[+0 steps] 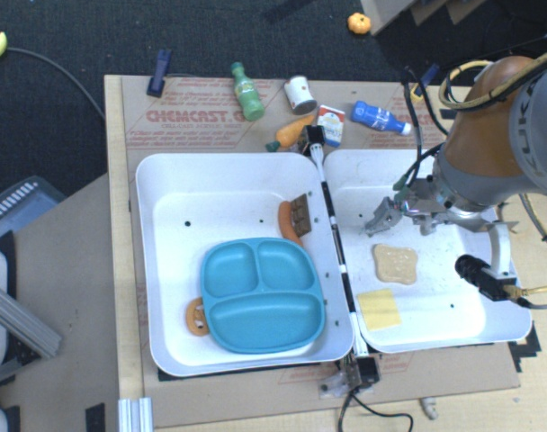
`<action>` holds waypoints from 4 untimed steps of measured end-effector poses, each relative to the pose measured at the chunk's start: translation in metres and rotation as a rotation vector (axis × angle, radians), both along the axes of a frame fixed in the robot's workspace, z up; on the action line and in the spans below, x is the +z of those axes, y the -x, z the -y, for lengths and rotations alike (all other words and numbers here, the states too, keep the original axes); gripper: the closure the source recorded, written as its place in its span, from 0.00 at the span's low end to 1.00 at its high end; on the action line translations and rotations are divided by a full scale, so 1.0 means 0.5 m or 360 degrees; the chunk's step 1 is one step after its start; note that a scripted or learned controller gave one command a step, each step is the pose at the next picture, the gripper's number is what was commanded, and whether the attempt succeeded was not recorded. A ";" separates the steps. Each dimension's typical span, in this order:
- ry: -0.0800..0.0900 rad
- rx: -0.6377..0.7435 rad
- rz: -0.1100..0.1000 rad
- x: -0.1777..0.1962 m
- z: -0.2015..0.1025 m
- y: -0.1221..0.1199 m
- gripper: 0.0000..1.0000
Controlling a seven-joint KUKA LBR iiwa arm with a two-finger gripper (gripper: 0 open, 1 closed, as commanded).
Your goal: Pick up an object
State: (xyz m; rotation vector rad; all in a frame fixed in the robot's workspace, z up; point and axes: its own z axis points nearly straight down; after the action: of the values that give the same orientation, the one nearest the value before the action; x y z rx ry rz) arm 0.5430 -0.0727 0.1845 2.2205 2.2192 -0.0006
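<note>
My gripper (400,222) hangs over the back left of the right bin (471,331), its fingers spread open and nothing between them. Just below it on the bin floor lies a tan flat slice (395,264). A yellow cheese-like square (379,310) rests nearer the front. In the left bin (165,205) a blue divided plate (261,293) takes up the middle. A brown and orange toy food piece (294,217) sits by that bin's right wall, and a small brown pretzel-like piece (196,318) peeks out at the plate's left edge.
On the cardboard behind the bins lie a green bottle (248,93), a white can (299,93), a blue bottle (380,117), a carrot (291,133), a small carton (329,125) and a dark blue piece (158,72). The ridge between the bins (335,241) runs close to my gripper's left.
</note>
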 end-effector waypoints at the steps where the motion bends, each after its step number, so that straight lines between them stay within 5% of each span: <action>1: -0.0003 0.0000 -0.0005 -0.160 0.084 0.004 0.00; 2: 0.0003 -0.0001 0.0012 -0.194 0.067 0.026 0.00; 3: 0.0005 -0.0001 0.0016 -0.173 0.067 0.025 1.00; 4: 0.0004 0.0000 0.0015 -0.174 0.067 0.025 0.00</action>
State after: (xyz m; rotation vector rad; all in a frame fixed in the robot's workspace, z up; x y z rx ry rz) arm 0.5303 -0.1061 0.0976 2.2148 2.2130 0.0068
